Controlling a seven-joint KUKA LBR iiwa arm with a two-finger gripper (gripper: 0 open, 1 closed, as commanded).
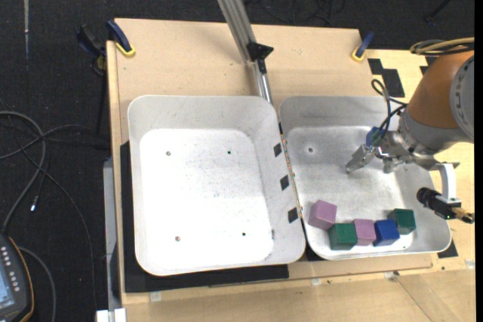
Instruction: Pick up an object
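Gripper (362, 159) hangs over bare floor mid right bin (332, 124), grip state cannot tell, while purple cube (323, 213), green cube (343, 235) and other blocks crowd the bin's near edge, so a descent risks wedging between touching cubes

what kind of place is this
Most likely a robotics lab or test bench: a robot arm reaches over two white bins on a clamped wooden board, with small coloured blocks inside and loose cables on the floor.

Matt white plastic bins (204, 117), speckled with scuffs; bare matt wooden bench (196, 56); smooth, matt coloured blocks (362, 230).
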